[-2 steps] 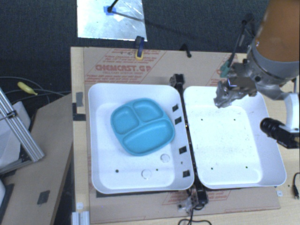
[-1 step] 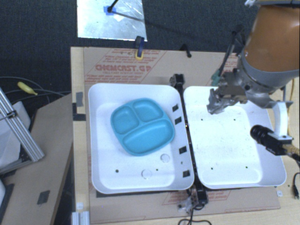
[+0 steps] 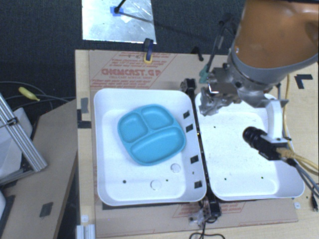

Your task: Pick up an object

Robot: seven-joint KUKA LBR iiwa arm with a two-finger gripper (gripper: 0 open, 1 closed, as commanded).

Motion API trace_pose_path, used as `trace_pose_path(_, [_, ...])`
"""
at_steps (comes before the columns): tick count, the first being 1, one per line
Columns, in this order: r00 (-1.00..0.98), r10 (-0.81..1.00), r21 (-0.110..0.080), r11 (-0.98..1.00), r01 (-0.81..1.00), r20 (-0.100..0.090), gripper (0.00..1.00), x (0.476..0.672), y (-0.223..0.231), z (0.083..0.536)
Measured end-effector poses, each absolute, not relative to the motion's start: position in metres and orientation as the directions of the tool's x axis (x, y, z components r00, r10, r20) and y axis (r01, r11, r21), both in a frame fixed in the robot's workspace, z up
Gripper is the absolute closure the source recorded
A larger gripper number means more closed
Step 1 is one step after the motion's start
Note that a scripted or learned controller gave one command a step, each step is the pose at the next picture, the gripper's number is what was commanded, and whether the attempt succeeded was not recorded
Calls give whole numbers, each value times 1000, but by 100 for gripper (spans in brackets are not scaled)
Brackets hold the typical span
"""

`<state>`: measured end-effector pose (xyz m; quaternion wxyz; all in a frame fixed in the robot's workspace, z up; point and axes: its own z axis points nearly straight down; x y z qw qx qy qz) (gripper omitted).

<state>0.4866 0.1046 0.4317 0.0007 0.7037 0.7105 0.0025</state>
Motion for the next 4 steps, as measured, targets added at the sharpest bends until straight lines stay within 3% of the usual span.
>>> trace_pose_path(1, [4,1000,0,-4,1000,-1,100,487,50,389])
trace_pose_path(2, [-5,1000,-2,5,1000,0,100,490,78,343])
trace_pose_path(4, [-5,1000,5,5,1000,2,100,487,99,399])
